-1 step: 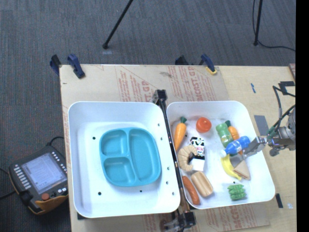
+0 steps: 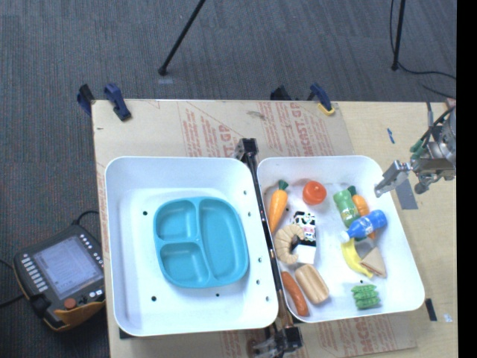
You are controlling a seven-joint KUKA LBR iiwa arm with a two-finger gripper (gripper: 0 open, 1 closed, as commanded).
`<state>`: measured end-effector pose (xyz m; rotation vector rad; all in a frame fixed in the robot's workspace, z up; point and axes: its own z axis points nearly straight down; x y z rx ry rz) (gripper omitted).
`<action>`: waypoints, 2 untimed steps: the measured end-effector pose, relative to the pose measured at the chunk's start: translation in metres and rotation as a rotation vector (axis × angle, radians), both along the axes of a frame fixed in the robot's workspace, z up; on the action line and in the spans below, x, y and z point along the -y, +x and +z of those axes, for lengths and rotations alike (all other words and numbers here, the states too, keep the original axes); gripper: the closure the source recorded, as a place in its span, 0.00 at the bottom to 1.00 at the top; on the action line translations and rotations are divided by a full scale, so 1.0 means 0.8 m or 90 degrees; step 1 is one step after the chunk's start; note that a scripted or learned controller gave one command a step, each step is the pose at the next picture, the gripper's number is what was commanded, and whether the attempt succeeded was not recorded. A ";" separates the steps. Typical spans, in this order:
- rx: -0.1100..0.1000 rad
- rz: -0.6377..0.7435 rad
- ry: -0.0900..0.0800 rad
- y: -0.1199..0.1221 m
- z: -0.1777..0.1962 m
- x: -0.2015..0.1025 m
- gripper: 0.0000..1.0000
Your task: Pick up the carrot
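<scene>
The gripper [image 2: 406, 183] hangs with its flat grey metal fingers spread apart, gripping nothing, just past the right bin's [image 2: 337, 160] upper right rim. Inside that shallow white bin, the carrot [image 2: 276, 206] lies against the left wall, a smooth orange taper with a green top. A round tomato [image 2: 314, 192] sits near the carrot.

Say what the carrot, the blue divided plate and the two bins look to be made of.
Orange toy carrot with green top: probably moulded plastic, smooth and evenly coloured. Blue three-compartment plate: likely plastic, flat matte colour, rounded moulded dividers. Two shallow white bins: seemingly thin plastic with soft rounded rims; the look leaves it open.
</scene>
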<state>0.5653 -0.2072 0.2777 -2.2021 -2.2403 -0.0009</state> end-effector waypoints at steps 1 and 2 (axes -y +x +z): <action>-0.003 -0.030 0.001 0.073 -0.099 0.006 0.00; -0.004 0.011 0.004 0.098 -0.240 -0.002 0.00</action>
